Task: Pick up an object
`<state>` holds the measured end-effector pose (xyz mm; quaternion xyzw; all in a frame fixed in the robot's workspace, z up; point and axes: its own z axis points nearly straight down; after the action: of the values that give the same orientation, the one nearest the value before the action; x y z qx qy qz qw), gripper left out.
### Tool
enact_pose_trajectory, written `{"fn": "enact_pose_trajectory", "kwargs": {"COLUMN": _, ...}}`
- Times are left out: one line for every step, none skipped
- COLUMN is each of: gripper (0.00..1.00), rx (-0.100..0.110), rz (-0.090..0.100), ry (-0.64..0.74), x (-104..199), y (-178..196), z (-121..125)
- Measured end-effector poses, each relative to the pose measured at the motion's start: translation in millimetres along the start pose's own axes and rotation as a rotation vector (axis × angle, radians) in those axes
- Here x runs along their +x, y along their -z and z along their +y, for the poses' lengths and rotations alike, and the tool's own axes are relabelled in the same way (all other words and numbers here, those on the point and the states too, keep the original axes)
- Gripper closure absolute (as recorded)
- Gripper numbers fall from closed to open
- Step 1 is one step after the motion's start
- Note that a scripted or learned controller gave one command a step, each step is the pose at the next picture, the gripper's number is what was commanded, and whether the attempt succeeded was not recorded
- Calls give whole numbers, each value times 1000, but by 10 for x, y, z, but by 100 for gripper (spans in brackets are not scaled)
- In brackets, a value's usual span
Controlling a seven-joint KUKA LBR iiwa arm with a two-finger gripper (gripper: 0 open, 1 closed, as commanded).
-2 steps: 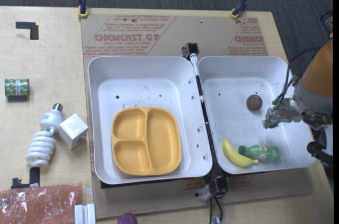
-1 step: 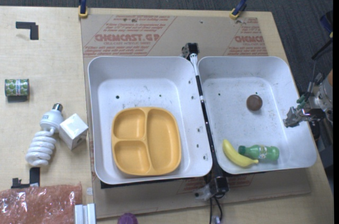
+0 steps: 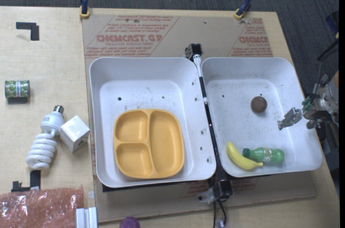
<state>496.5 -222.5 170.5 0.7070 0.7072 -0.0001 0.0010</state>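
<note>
The right bin (image 3: 285,73) holds a small brown ball (image 3: 259,104) near its middle, a yellow banana (image 3: 240,157) at its front, and a green bottle (image 3: 265,155) lying on its side against the banana. My gripper (image 3: 291,119) hangs over the bin's right wall, to the right of the ball and above the bottle, with nothing seen in it. The arm (image 3: 323,105) enters from the right edge. In the left bin (image 3: 108,76) lies a yellow divided plate (image 3: 149,143).
Left of the bins, on the wooden bench, lie a white spiral light bulb (image 3: 43,142), a white cube (image 3: 75,133) and a small green can (image 3: 17,89). A pink mesh bag (image 3: 40,208) sits at the front left corner.
</note>
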Motion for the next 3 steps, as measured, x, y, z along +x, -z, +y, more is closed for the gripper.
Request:
{"fn": "enact_pose_trajectory", "kwargs": {"gripper": 0, "rx": 3, "rz": 9, "ry": 6, "x": 49, "y": -788, "z": 871}}
{"fn": "enact_pose_trajectory", "kwargs": {"gripper": 100, "rx": 0, "rz": 2, "ry": 7, "x": 24, "y": -683, "z": 874}}
{"fn": "enact_pose_trajectory", "kwargs": {"gripper": 0, "rx": 1, "rz": 5, "ry": 8, "x": 41, "y": -685, "z": 877}}
